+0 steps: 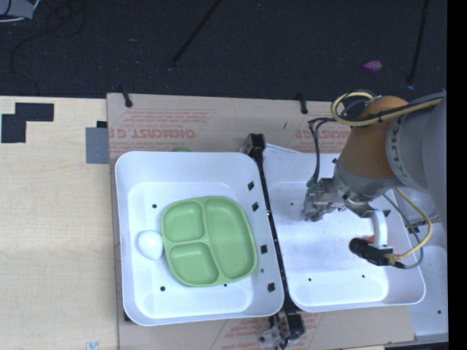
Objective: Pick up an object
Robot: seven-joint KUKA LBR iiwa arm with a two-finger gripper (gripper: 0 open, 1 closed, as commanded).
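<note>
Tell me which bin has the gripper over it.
The right bin: the gripper hangs over its floor. The left bin holds a green tray and a white ball.

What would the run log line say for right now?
arm: over right bin | hand: low, nothing seen held | left bin: green tray, white egg
</note>
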